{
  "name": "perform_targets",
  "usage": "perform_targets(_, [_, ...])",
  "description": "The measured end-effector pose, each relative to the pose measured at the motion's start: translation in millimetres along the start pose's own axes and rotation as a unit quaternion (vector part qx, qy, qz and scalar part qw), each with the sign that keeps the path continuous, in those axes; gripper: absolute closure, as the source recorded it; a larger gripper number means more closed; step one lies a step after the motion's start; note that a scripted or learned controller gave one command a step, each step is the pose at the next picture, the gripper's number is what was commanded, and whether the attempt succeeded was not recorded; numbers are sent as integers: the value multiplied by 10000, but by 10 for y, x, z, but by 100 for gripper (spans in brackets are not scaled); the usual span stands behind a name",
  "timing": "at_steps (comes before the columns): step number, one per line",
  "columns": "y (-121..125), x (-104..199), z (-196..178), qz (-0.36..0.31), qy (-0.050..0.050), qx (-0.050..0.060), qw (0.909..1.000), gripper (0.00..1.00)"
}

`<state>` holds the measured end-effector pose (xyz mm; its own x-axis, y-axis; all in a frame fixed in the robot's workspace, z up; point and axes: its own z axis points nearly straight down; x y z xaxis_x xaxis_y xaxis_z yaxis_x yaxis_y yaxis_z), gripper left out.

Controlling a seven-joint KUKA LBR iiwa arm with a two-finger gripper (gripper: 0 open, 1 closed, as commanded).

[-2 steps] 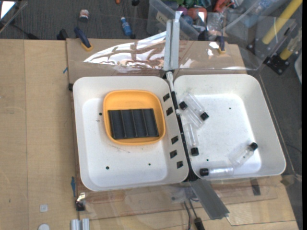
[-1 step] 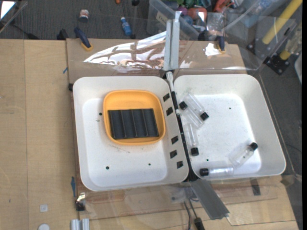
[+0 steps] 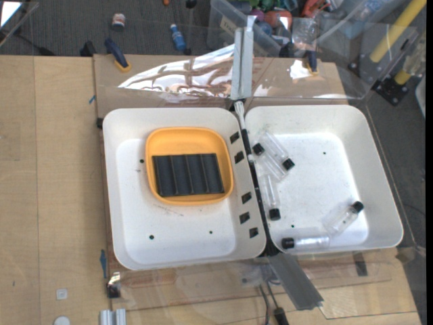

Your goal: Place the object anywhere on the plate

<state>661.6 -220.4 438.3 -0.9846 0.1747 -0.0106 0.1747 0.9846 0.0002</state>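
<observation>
An orange plate (image 3: pixel 157 143) lies in the left bin (image 3: pixel 128 242). On it rests a black ribbed rectangular object (image 3: pixel 187 175), flat and filling most of the plate's middle. In the right bin (image 3: pixel 379 202) lie several clear plastic tubes with black caps: one near the divider at the upper left (image 3: pixel 276 153), one upright along the divider (image 3: pixel 270 196), one at the front edge (image 3: pixel 306 241) and one at the right (image 3: pixel 344 217).
A row of small black tabs (image 3: pixel 245 196) runs along the divider between the bins. A clear crate of colourful toys (image 3: pixel 291 5) stands behind the right bin. Crinkled clear film (image 3: pixel 189 78) lies behind the left bin.
</observation>
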Motion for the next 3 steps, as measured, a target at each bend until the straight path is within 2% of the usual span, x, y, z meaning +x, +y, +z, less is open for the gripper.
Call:
perform_targets(1, [-30, -17, 0, 192, -7, 0, 9998, 100])
perform_targets(2, [-10, -6, -4, -866, 1, 1, 9962, 100])
perform_targets(3, [-16, -6, -3, -3069, -7, -4, 9517, 100])
